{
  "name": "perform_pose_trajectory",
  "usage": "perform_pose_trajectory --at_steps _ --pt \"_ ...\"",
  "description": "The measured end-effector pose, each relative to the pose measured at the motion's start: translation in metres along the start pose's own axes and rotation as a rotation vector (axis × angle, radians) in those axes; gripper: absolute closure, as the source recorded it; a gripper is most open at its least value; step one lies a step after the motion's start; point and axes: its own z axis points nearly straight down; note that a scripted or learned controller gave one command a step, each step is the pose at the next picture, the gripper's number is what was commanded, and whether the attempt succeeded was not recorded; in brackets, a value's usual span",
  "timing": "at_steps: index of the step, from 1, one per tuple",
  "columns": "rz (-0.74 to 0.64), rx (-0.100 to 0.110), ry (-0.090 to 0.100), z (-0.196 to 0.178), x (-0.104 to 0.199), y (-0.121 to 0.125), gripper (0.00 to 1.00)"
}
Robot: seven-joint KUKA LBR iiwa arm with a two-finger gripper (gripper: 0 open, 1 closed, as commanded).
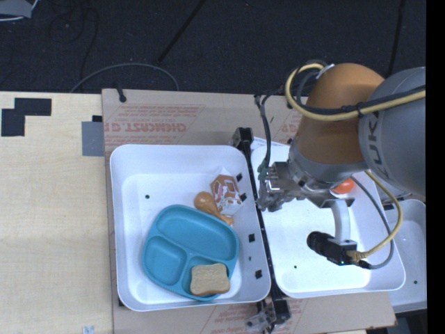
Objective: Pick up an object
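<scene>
The KUKA arm (348,124), its orange band uppermost, leans over the right bin (313,284), well to the right of the blue divided plate (174,245). Its gripper (274,186) sits up and to the right of the plate, close against the wall the two bins share. Seen from above, it gives no clue whether it is spread or closed, and nothing can be seen held in it.

The plate has three compartments and lies in the left bin (115,221). A tan slice of bread (209,280) rests in its lower right compartment. Just beyond the plate's upper right rim lies a brown drumstick-shaped piece (207,202). A crinkled brown-and-white packet (226,190) touches that piece on the side away from the plate. Any print on the packet is too small to read.

Further right of the plate, a black part (330,247) on a yellow cable (389,235) hangs over the right bin's floor. Above the plate, beyond the bin's far wall, the cardboard sheet (174,120) carries red lettering that runs reversed and cannot be read with confidence. Dark letters on the arm's grey casing are cut off.
</scene>
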Motion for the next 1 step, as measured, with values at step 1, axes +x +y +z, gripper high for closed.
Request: perform_pose_trajectory --at_steps 1 --pt "0.001 0.003 -0.002 0.0218 0.0482 0.0008 1.00"
